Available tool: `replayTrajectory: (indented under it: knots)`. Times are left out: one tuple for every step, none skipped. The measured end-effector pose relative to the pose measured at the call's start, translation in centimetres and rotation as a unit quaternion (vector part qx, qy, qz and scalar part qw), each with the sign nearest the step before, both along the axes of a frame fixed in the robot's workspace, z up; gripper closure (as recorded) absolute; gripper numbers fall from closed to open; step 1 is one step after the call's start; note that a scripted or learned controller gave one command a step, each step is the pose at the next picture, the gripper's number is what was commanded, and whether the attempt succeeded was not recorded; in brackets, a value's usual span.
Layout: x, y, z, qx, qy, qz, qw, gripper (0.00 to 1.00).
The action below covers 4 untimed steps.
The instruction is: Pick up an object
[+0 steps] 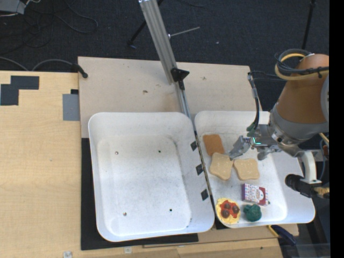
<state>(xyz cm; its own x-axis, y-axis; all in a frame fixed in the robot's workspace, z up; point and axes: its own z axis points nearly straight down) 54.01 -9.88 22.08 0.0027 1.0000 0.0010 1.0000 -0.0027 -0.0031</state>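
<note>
We see nothing lifted yet: every object lies in the right bin [277, 211], so the pick itself is left to do. Our claw [248, 147] hangs over that bin, above two pale bread slices [221, 166] [246, 169]; we cannot tell its state. These slices look flat and tan, lying just beside each other, with a darker toast [213, 143] near them.
</note>
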Motion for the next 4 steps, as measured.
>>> replayTrajectory:
  knots:
    - [-0.9,-0.6,-5.1,0.0003,0.003,0.001,1.0000,0.00]
    - [-1.1,0.4,-10.2,0.0008,0.003,0.000,1.0000,0.00]
    - [-1.1,0.5,-12.9,-0.0002,0.000,0.001,1.0000,0.00]
    - [-1.1,0.3,-11.8,0.0006,0.000,-0.002,1.0000,1.00]
